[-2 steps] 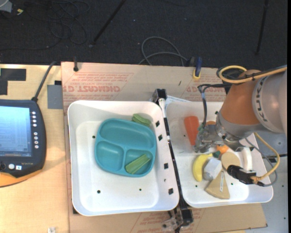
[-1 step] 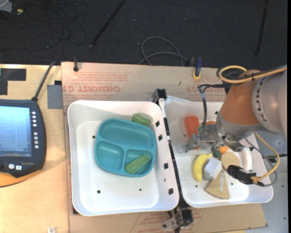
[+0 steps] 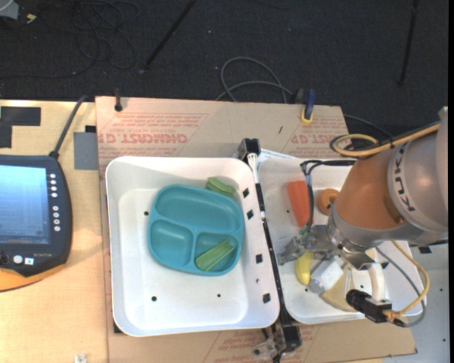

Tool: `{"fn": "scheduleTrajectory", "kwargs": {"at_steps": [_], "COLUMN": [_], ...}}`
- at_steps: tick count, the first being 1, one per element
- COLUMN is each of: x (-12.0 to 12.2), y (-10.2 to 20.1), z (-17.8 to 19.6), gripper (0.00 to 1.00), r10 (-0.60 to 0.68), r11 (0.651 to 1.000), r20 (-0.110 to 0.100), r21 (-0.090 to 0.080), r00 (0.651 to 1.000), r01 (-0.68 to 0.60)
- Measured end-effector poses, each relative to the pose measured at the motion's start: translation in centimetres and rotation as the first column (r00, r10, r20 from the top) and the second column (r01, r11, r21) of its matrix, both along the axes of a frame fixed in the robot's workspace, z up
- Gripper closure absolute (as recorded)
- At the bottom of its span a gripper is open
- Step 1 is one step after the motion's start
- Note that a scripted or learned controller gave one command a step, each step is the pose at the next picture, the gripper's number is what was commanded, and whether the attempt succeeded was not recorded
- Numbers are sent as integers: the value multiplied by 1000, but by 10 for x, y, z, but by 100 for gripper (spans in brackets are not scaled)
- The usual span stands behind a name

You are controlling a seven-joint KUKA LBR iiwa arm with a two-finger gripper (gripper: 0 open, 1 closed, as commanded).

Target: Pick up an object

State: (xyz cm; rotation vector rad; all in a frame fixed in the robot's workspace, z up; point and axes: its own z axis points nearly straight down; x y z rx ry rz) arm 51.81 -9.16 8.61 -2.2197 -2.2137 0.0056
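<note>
While the arm leans over the right bin, its gripper sits low among the objs there, just above a small yellow lemon-shaped piece; can't tell how far the fingers are apart, or whether anything is between them. Beside it on the left lies an orange carrot-shaped piece, smooth and tapered, w/ a round orange item just right of it, partly behind the wrist. A white block and a tan wedge lie near the bin's front edge.

Left bin holds a teal compartment tray, glossy plastic, w/ a green pod-like piece in its lower right section and another green piece at its top rim.

Both bins rest on cardboard w/ red print, reading upside down approx. "CHEMCRZT". Arm casing shows "KU" lettering. At far left, a control pendant w/ a lit blue screen.
</note>
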Motion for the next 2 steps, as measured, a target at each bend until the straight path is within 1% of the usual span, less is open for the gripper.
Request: {"fn": "scheduleTrajectory", "kwargs": {"at_steps": [1,2], "x": [2,10], "y": [-2,81], "z": [11,106], "gripper": [100,100], "r10": [-6,11], "r11": [1000,1000], "r20": [2,13], "r21": [-1,2], "r00": [1000,1000], "r01": [6,-11]}}
